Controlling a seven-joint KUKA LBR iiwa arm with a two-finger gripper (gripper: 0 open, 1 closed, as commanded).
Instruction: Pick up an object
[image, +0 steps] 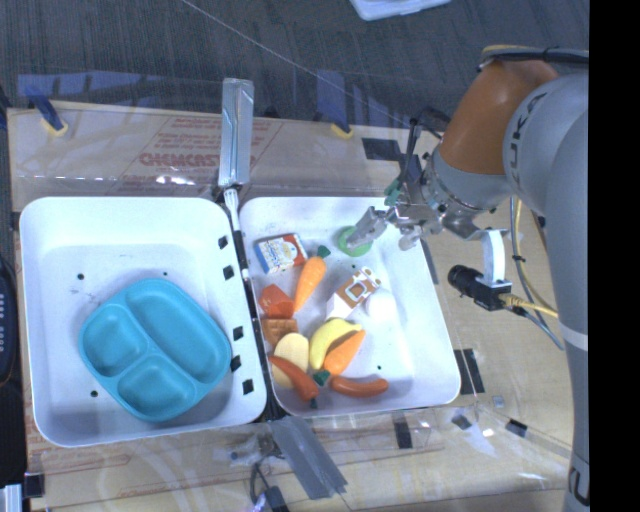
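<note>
Fingers (368, 226) down low at the back of the right bin (440, 335), right by a small green round thing (350, 241). Too hard to tell if open or shut, or if holding anything.

Now from left to right. First the left bin (40, 250), white and not deep, sitting on the table (120, 150). Inside it, toward the front, a blue tray (152, 347) with three little sections, lying a bit crooked.

Between the two bins, at the back, a shiny metal strip (236, 130) standing up.

Then the right bin, white too, with lots of toy food bunched up on its left side. Near the back, a little carton (279, 252) with an orange picture on it. Just beside that, a carrot (308, 283) pointing down and to the left. Under the carrot, a red-orange piece (276, 300). Closer to the front, a pale yellow piece (292, 350) touching a yellow banana (328, 338). At the very front, a long red sausage (358, 386) lying flat. In the middle of the bin, a small white and orange box (358, 288), apart from the pile. Behind that box, the green round thing, close to the back wall and next to the fingers.

Last, on the right, the big grey arm (560, 200) with its orange band (495, 100), reaching in over the back corner of the right bin.
</note>
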